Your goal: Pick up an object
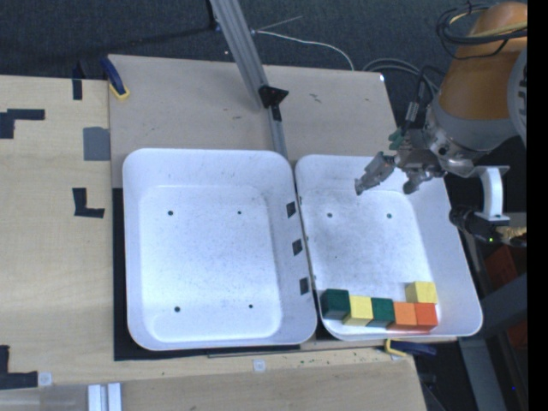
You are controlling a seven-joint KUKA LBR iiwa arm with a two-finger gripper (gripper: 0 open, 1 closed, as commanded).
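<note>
Two shallow white bins sit side by side on the bench: the left bin (145, 229) and the right bin (454, 255), their rims touching down the middle of the view.

All the blocks are in the right bin, bunched along its near edge at about 5 o'clock from the bin's center. Count comes to six, though they're packed tight so it's a bit hard to be sure: two green, two yellow, one orange, one red. From left to right along the front wall there's a dark green block (336, 301), a yellow block (360, 308), a second green block (382, 311), an orange block (405, 314) and a red block (425, 316). The second yellow block (420, 292) sits just behind the orange and red ones, touching them.

The gripper (390, 178) is up at the far end of the right bin, roughly 12 o'clock from the bin's center, well apart from the blocks. Its two fingers are spread with a clear gap, nothing between them. The arm (484, 75) comes in from 3 o'clock, orange band showing above the grey wrist.

One slanted metal bar (244, 45) runs down from 12 o'clock toward the seam between the bins, and a few dark tape marks (86, 204) sit on the bench at 9 o'clock.
</note>
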